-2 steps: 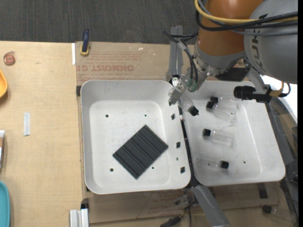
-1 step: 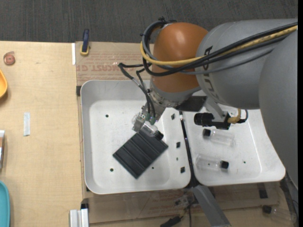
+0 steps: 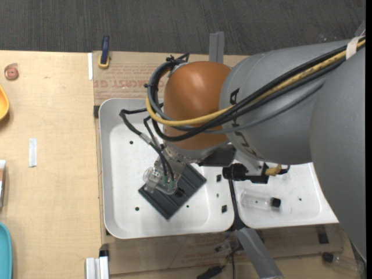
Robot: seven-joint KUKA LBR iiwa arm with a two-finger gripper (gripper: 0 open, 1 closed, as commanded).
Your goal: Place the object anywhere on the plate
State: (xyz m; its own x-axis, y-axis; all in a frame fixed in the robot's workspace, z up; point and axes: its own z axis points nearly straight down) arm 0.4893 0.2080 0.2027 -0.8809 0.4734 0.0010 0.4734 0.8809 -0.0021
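A dark, flat rectangular plate (image 3: 177,195) lies tilted in the left white bin (image 3: 116,214), near its front middle. My gripper (image 3: 161,181) hangs right over the plate's upper left part, touching or just above it. The gripper's clear and green parts hide whatever is under it. The orange band and the grey arm cover the back of the bin. A small clear object with a black cap (image 3: 260,202) lies on the floor of the right bin (image 3: 302,214), apart from the gripper.
On the wooden bench left of the bins I see a small white strip (image 3: 32,153), an orange item (image 3: 3,106) at the edge and a teal item (image 3: 4,251) at the bottom corner. A blue-handled clamp (image 3: 104,51) sits behind the left bin.
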